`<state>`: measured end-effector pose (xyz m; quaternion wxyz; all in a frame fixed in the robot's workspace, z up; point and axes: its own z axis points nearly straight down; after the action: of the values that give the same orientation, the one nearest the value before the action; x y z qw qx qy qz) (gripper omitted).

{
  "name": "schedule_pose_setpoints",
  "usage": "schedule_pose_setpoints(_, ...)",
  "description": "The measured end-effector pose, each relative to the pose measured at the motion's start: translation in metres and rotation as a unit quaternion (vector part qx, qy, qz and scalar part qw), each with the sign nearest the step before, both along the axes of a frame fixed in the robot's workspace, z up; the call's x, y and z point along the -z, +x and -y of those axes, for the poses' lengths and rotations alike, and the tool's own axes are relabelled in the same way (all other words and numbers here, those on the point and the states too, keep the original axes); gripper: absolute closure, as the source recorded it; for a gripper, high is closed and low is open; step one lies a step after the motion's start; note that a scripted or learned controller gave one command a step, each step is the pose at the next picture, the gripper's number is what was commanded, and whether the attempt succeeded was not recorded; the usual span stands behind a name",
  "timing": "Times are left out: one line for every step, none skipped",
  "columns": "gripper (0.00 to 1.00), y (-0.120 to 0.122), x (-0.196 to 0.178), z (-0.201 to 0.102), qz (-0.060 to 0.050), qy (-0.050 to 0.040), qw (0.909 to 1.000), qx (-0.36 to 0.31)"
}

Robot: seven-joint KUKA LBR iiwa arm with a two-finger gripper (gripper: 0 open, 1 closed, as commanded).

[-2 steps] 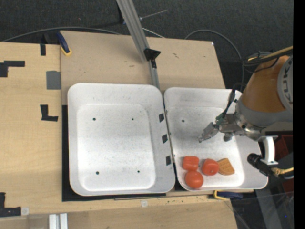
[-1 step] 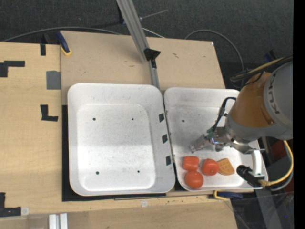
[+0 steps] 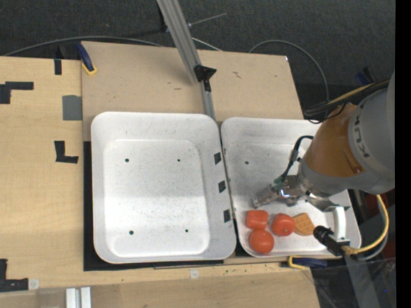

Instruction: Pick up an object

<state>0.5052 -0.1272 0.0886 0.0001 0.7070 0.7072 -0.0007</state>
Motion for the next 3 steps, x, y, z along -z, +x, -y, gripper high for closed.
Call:
schedule_pose_setpoints(1.00,0.000,-0.011,-0.001,0.000,0.0007,1.0000,0.000)
schedule_pose_setpoints(1.00,0.011,-0.064,-0.004,0.002,0.0003,1.0000,-0.001)
schedule_pose_setpoints(1.00,0.005,-0.120,0.002,0.003,-0.0001,1.0000,0.000)
